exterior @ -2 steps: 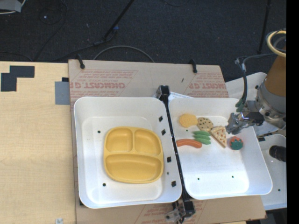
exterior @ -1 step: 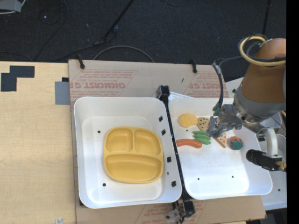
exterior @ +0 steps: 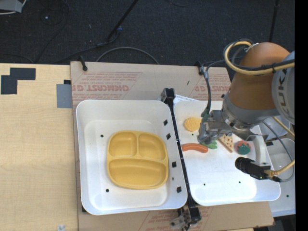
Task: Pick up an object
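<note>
On your far left is the pale wood bench [exterior: 33, 167], with some dark squares stuck on it near the top. Next you see a sheet of brown cardboard [exterior: 120, 83] with red writing, and both bins sit on it.

The left bin [exterior: 91, 124] is white and shallow. A yellow tray [exterior: 137, 159] with three sections lies flat in the middle of it. A black clip bar [exterior: 174, 143] runs down where the two bins meet.

Now look at the right bin [exterior: 221, 186]. Near its top left there is a small round yellow toy [exterior: 192, 124] that looks like a waffle or a cookie. Just below it lies a red-orange hot dog toy [exterior: 194, 148], flat on the bin floor. A little green piece [exterior: 211, 146] touches the right end of the hot dog.

The gripper [exterior: 208, 137] hangs low over these toys, just above the hot dog's right end. It is dark and crowded there, so I cannot tell how its jaws stand or if it has hold of anything.

Right of the gripper you can see a tan cracker-like piece [exterior: 226, 142] and a red and green toy [exterior: 243, 147], maybe a strawberry. The grey arm [exterior: 257, 88] with its orange band comes in above them.
</note>
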